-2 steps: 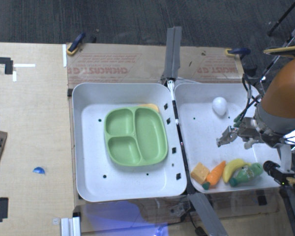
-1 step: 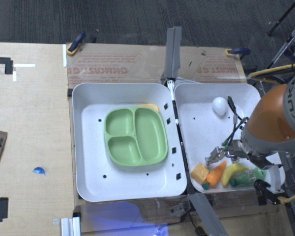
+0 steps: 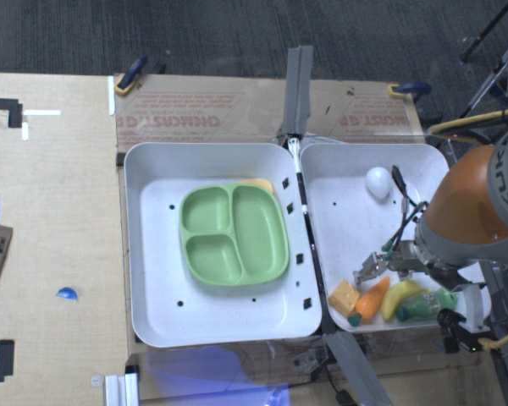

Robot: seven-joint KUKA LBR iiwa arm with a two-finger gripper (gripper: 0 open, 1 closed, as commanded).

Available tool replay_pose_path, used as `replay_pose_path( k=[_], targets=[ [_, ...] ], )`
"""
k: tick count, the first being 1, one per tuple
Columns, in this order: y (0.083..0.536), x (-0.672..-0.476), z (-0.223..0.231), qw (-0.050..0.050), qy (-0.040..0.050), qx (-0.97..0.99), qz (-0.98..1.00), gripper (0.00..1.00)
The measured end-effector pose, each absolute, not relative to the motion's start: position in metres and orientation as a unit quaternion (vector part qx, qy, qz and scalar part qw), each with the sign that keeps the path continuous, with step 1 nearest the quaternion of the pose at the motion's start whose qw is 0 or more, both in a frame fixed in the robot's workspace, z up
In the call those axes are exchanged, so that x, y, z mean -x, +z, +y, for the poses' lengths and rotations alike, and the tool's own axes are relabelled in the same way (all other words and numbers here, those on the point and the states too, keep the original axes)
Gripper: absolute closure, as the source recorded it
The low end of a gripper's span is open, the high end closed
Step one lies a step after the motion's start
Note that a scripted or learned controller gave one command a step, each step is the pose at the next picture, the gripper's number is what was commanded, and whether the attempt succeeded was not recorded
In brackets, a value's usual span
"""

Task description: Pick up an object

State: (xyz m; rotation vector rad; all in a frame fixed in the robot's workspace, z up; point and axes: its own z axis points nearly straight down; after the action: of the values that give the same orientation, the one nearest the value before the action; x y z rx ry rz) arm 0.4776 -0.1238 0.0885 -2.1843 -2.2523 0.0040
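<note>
Toy food lies bunched at the right bin's near edge: a cheese wedge, a carrot, a banana and a green vegetable. Just above the carrot hangs the gripper, fingers apart, holding nothing. A white ball rests farther back. A green divided plate fills the left bin.

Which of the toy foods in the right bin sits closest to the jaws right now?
The orange carrot. It lies just below the gripper, between the yellow cheese wedge and the banana; the white egg sits far off at the bin's back.
</note>
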Motion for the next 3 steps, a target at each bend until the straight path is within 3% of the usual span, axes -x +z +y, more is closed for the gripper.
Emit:
replay_pose_path(
  k=[1, 2, 3],
  targets=[
    [0.089, -0.478, -0.118, 0.001, 0.0007, 0.533, -0.846, 0.0],
    [0.095, -0.479, -0.119, 0.002, 0.0014, 0.535, -0.845, 1.0],
    [0.089, -0.493, -0.118, 0.002, 0.0009, 0.551, -0.835, 1.0]
  ],
)
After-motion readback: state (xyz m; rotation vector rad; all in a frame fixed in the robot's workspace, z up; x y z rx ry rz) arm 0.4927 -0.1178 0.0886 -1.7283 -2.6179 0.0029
